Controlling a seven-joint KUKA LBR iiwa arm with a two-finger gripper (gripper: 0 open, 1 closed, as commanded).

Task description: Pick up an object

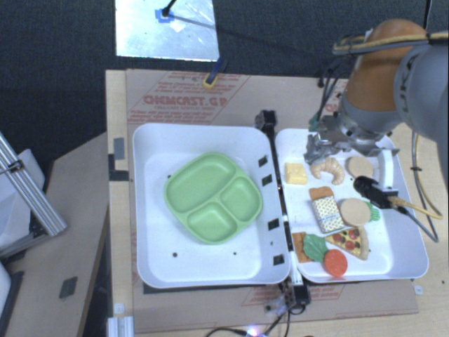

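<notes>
Grey arm with orange band in from the right, gripper [317, 150] down at the far end of the right bin [401, 239], just above the croissant [328, 167]. Released or clenched: cannot tell. Beside the croissant: yellow cheese block [296, 173] on its left, round biscuit [360, 166] on its right. Nearer the camera, same bin: cracker [327, 213], burger [356, 211], pizza slice [351, 242], red tomato [335, 263], green leaf [315, 246]. In the left bin [154, 160]: green divided plate [214, 199], lying flat.
</notes>
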